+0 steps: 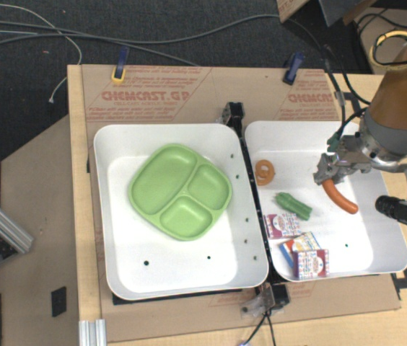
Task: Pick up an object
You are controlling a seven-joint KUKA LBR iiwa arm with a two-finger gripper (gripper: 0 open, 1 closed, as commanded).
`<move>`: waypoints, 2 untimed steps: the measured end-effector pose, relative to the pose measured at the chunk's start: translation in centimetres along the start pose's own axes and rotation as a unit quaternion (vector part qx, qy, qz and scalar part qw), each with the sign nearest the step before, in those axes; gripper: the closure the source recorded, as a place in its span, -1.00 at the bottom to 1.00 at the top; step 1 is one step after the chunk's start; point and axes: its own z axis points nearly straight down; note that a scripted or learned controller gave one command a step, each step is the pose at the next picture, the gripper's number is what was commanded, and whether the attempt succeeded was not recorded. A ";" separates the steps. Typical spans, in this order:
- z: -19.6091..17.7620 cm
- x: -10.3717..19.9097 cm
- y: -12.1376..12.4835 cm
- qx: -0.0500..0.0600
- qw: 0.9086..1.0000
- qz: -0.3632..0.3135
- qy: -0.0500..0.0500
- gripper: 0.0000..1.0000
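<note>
My gripper [331,173] hangs over the right bin [377,265], in its upper right part. An orange-red sausage [342,199] lies slanted on the bin floor, and its upper end meets the gripper's tip. Whether the gripper grips it cannot be made out. Left of it are a green pickle-shaped piece [294,205] and a small orange ring [264,171]. Near the bin's front lie a pink-and-white packet [284,225] and a red-and-white carton [309,262].
A green divided plate [180,191] sits in the left bin [117,265]. The bins' shared rim [250,193] runs between them with a black clamp [233,112] at its far end. A black part [398,209] juts in over the right bin's right edge.
</note>
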 end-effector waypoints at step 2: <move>-0.8 11.0 -0.6 -0.003 1.000 0.000 -0.001 1.00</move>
